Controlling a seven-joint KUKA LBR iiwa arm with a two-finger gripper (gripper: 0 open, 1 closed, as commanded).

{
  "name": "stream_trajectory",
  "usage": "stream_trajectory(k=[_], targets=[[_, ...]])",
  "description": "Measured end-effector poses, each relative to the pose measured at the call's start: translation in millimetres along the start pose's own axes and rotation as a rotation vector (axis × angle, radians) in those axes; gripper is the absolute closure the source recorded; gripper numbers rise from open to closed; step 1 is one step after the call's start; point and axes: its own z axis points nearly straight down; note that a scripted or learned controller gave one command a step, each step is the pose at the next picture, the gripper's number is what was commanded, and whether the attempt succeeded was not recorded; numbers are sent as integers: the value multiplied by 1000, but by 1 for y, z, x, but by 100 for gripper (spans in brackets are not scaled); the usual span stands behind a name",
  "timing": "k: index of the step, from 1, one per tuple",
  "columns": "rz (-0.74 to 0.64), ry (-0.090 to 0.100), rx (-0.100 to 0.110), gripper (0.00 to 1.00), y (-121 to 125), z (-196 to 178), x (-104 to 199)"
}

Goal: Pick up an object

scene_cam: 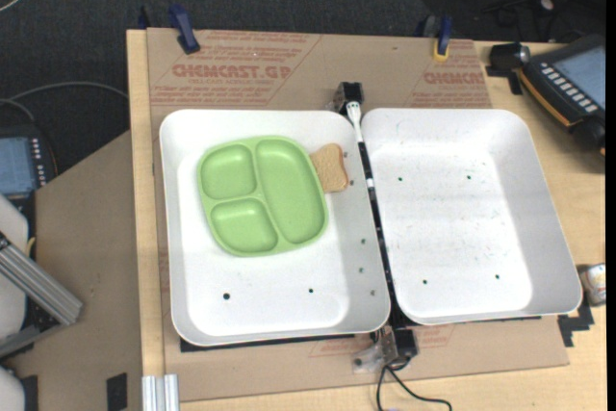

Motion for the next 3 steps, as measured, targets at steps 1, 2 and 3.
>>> stream_trajectory(k=[1,2,3], targets=[[0,11,21,100,-34,58,17],[-5,13,23,100,-49,119,65],[-2,0,-4,100,-4,-27,35]])
